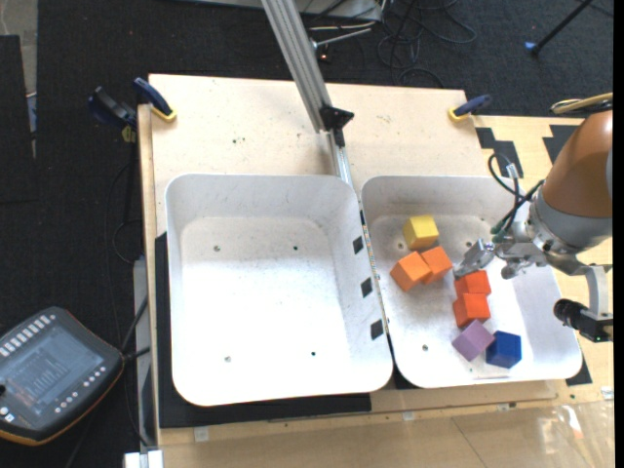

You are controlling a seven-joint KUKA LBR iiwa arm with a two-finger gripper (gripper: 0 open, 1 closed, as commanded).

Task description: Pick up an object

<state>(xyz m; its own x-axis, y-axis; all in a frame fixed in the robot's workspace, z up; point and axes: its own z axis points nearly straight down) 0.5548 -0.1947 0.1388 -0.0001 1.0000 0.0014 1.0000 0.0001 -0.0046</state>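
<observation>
Reaching in from the table's right edge, the grey arm [575,188] with its orange band brings the gripper [480,259] down low into the right bin [546,359]. The jaws sit just above and left of the upper of two red-orange blocks [474,283], close to touching it, but how far apart they stand cannot be told at this slant, and nothing is seen clamped between them.

The second red-orange block [471,307] lies directly against the first, toward the table's front edge. Nearer that front edge sit a purple block [473,340] and a blue block [504,349], side by side and touching. Toward the bin's middle, two orange blocks [421,265] rest pressed together, with a yellow block [422,231] just behind them, toward the table's back edge.

The left bin [185,261] lies alongside, its white floor speckled. A metal rail [297,52] slants from the back edge down to the seam between the bins. Beyond the table's front left corner a grey pendant [49,373] rests on the dark floor.
</observation>
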